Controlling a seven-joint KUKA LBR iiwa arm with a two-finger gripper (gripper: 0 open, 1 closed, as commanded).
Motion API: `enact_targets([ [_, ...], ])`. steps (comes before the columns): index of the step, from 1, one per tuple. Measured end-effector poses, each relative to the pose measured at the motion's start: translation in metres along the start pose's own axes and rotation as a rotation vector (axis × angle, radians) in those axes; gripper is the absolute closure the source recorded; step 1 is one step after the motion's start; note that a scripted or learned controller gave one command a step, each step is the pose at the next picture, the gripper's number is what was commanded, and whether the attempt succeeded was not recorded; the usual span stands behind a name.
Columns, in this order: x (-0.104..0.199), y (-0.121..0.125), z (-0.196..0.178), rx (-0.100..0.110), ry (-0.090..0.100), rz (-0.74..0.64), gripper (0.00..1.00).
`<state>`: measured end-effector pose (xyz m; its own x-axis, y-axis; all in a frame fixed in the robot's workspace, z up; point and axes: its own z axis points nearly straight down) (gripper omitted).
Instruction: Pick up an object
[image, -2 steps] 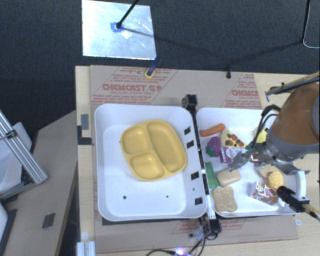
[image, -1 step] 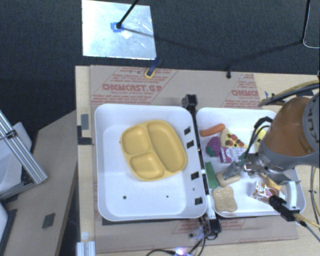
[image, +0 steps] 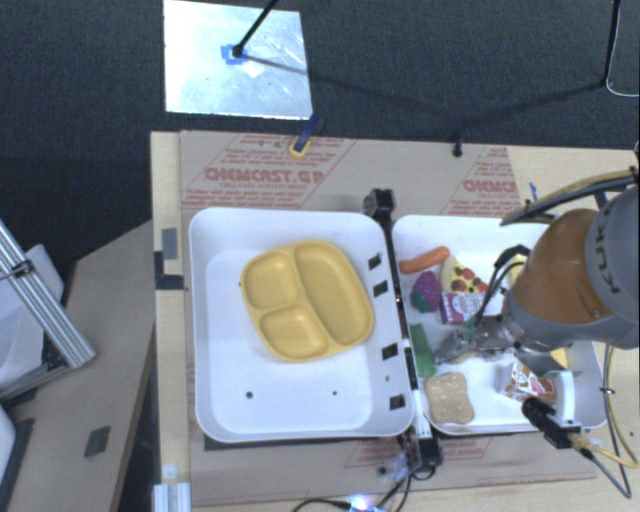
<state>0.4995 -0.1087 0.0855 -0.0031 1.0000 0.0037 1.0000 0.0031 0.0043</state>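
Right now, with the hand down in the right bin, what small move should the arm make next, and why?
Probably a short drop straight down, then close. The hand sits low in the right bin, just above the toast and beside the purple item, with nothing visibly between its fingers. I can't tell how wide they are, so confirm that first.

Even, soft overhead light, moderately bright. White bins (image: 300, 330) run near blown-out, little surface detail. Foil sheet (image: 238, 58) up top shows patchy glare. Dark floor (image: 80, 100) is underexposed and grainy. Shadows faint, short. Overall slightly soft, low-res; arm (image: 570, 280) edges a bit blurred at right.
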Motion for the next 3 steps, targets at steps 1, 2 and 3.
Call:
enact_targets([
  [1,-0.002,-0.001,-0.010,0.001,-0.003,0.002,1.00],
  [2,0.002,0.001,-0.053,-0.001,-0.005,-0.001,1.00],
  [3,-0.008,0.007,-0.105,-0.003,-0.006,-0.001,1.00],
])
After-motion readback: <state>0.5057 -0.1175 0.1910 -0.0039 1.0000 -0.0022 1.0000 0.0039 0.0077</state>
